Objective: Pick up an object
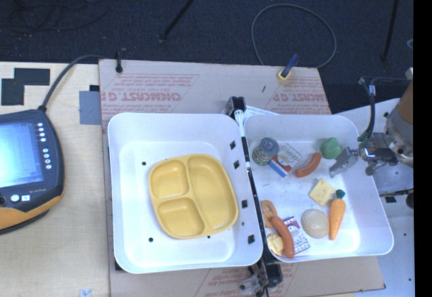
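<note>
- Over right bin's (pixel 378 248) right edge, gripper (pixel 345 162) hovers; jaws' state: cannot tell, nothing visibly between them.
- Carrot (pixel 335 218), cheese (pixel 322 192), egg (pixel 314 223) lie unpicked; grasp and lift remain.

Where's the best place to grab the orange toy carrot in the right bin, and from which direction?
Judging by its pose, grip the orange toy carrot across its thicker upper part, just below the green top, coming straight down. It lies flat, pointing toward the bin's near edge, so the end effector would close across its width. The round cream-coloured toy leaves less room on that side.
</note>
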Tool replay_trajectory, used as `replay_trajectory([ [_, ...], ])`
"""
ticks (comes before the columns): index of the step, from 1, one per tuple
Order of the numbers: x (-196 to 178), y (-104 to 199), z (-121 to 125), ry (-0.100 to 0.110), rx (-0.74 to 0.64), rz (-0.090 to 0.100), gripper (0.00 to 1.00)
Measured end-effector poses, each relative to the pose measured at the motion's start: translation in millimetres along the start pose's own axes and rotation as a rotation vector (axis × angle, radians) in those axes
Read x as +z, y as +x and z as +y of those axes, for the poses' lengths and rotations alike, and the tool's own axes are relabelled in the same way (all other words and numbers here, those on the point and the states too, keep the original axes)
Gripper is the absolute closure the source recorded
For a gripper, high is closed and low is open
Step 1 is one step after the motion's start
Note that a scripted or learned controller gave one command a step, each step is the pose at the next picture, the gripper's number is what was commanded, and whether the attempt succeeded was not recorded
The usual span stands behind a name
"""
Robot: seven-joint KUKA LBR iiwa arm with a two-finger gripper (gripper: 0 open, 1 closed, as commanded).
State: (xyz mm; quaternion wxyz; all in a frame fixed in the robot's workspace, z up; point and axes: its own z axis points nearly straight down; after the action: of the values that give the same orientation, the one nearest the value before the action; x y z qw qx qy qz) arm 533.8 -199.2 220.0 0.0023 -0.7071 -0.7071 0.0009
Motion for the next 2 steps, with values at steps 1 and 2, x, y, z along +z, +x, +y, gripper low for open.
replay_trajectory([
  [1,137,-13,-21,-0.002,0.001,0.002,0.00],
  [2,122,-15,-20,-0.003,0.005,0.005,1.00],
])
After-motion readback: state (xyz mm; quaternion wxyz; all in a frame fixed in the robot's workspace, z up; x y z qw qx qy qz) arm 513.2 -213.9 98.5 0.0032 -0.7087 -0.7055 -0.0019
